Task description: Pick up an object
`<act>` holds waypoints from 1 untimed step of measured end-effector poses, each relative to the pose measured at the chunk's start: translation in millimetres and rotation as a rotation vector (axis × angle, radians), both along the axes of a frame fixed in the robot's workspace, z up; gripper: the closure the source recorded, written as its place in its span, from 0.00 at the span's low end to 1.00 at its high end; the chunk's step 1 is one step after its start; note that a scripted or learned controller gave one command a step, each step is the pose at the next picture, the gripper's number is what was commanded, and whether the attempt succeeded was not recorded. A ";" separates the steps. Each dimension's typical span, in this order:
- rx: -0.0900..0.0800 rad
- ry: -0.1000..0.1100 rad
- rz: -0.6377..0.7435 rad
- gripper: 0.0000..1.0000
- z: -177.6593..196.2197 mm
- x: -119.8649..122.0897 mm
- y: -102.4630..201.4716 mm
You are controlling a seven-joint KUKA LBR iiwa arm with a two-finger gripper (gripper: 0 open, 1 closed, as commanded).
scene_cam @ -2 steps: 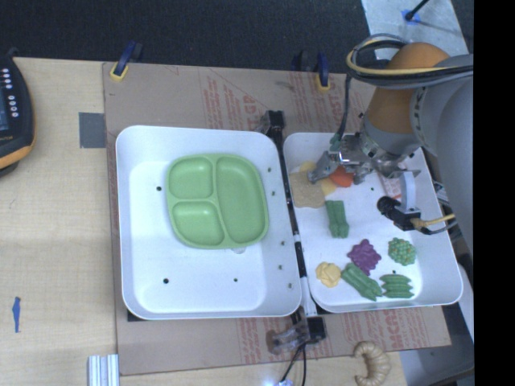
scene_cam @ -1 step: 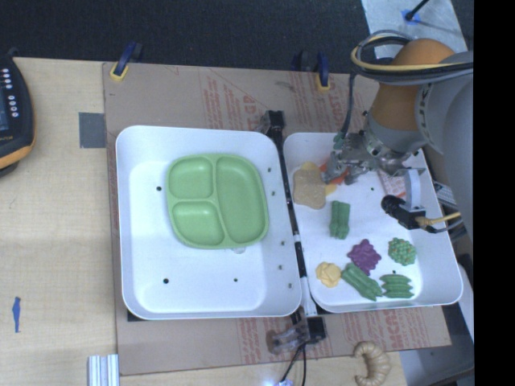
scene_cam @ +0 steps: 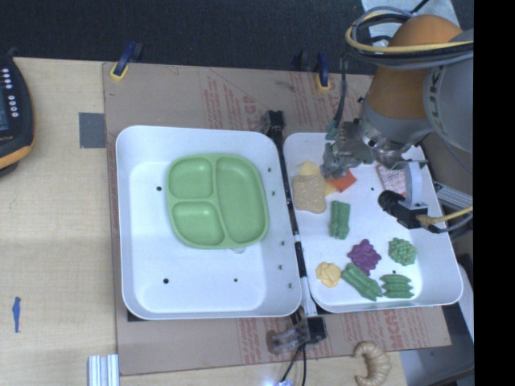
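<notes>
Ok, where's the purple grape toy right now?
The purple grape toy lies in the right bin, between the yellow toy and the green broccoli toy.

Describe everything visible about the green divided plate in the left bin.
The green divided plate is pale green, matte, plastic-looking, with a rounded outline and three compartments: two smaller ones on its left side, one long one on its right. All three look bare. It lies flat, slightly rotated, in the upper middle of the left bin, resting on the bin floor apart from the walls. Nothing else touches it; the gripper is over the other bin.
</notes>
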State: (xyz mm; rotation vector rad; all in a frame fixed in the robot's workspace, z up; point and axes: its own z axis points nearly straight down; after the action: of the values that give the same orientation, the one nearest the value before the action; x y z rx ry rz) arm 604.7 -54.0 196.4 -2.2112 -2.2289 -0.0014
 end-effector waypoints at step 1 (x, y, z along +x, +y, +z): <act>-0.002 0.003 -0.003 0.00 -4.3 0.8 -2.9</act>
State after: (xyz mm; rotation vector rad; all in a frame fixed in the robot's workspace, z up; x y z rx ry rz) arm 605.5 -56.9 192.1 -2.2146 -2.2248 0.0039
